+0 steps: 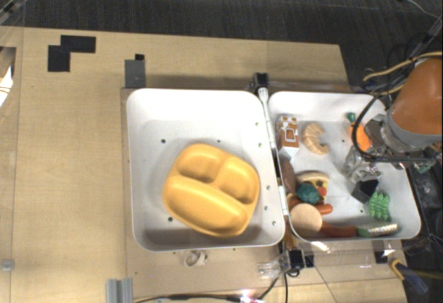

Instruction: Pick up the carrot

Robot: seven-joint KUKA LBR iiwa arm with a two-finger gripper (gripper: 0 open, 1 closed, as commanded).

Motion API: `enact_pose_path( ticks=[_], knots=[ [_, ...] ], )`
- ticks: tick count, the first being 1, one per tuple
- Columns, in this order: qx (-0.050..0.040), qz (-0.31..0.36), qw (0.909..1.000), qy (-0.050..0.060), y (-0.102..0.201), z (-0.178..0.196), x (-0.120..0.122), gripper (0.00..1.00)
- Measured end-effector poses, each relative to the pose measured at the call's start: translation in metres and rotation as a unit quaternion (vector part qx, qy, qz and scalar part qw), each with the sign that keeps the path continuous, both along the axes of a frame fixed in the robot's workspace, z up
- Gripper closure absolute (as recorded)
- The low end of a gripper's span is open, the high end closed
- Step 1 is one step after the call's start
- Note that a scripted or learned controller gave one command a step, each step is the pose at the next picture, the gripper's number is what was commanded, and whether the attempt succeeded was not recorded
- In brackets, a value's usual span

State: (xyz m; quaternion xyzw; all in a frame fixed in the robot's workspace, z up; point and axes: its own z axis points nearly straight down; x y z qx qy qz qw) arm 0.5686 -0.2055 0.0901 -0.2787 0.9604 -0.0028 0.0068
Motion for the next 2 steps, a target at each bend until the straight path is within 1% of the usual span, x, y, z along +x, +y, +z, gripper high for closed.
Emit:
enact_pose_path(
  ticks=[1,2],
  knots=[
    [0.0002,0.001,1.0,0.0,0.001,-0.001,0.0,0.0],
    [-0.0001,0.009,1.0,-0.002,0.001,0.0,-0.024,0.0]
  ],
)
